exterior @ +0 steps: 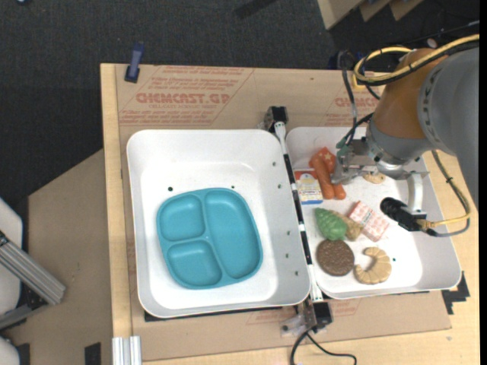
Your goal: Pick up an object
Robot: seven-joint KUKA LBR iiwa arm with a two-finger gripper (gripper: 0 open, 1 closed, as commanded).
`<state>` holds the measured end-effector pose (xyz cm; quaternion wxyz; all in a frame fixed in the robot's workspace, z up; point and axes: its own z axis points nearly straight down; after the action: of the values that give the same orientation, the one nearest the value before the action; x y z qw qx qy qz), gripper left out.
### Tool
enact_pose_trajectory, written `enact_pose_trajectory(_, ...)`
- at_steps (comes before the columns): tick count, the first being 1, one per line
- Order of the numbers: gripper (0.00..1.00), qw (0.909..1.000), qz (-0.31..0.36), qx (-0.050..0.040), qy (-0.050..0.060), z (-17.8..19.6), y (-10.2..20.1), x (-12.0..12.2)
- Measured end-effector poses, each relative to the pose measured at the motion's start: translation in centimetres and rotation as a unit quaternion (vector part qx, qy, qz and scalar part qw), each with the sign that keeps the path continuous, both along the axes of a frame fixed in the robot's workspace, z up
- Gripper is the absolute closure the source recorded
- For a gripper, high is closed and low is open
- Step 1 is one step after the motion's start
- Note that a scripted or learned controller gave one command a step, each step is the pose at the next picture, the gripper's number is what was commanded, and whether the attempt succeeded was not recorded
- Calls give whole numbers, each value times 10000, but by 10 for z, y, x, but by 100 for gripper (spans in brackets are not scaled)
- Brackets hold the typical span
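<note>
Dark carpet surrounds the brown cardboard-covered worktop (pixel 228 90), which carries two shallow white bins side by side. A teal three-compartment plastic plate (pixel 209 236) lies in the left white bin (pixel 152 158). Over the right white bin (pixel 437 268), the claw (pixel 344 166) sits at the far end beside an orange carrot-shaped toy (pixel 326 172); whether it is apart or together I cannot tell. Nearer the front edge lie a round brown cookie (pixel 335 257) and a tan croissant (pixel 374 265).

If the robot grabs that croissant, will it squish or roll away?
The croissant looks like a moulded toy with a glossy surface, so it is probably stiff and light. Its curved shape lies flat in the right bin, so it seems unlikely to roll, though rounded ends might slip from the gripper.
</note>
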<state>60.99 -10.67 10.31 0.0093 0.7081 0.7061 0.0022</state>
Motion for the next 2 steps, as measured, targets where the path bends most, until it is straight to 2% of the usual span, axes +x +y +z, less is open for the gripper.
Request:
enact_pose_trajectory(1,100,10000,10,47,69,35,-4,-24)
enact_pose_trajectory(2,0,10000,12,47,75,33,-4,-24)
